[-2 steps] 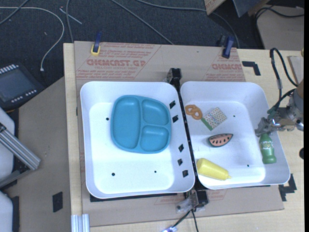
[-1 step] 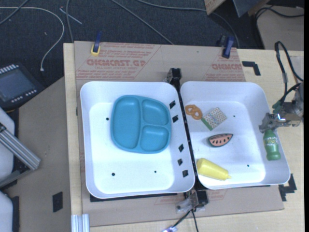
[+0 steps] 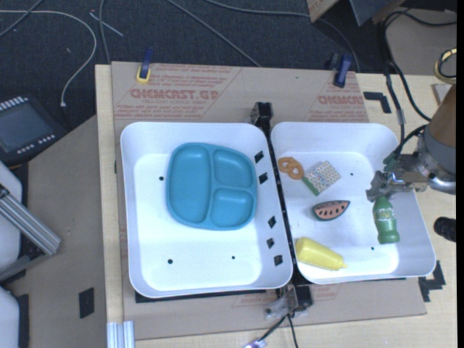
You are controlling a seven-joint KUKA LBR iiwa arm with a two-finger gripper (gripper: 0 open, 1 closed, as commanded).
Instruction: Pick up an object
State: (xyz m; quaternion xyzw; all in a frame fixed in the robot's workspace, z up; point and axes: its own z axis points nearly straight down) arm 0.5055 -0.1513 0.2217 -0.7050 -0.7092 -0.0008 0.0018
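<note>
In the right bin (image 3: 360, 145) a green bottle (image 3: 387, 223) lies near the right wall, its cap pointing up the image. My gripper (image 3: 383, 187) hangs right over the bottle's cap end, at the bin's right side; the arm comes in from the right edge. Whether it touches the bottle is unclear. Further left in the same bin lie a watermelon slice (image 3: 330, 210), a brown pretzel (image 3: 291, 167), a speckled packet with a green edge (image 3: 322, 176) and a yellow object (image 3: 319, 255) by the front wall.
The left bin (image 3: 138, 216) holds a blue divided plate (image 3: 212, 185). A black divider with clips (image 3: 272, 194) runs between the bins. Cables and a cardboard box lie beyond the bench at the back.
</note>
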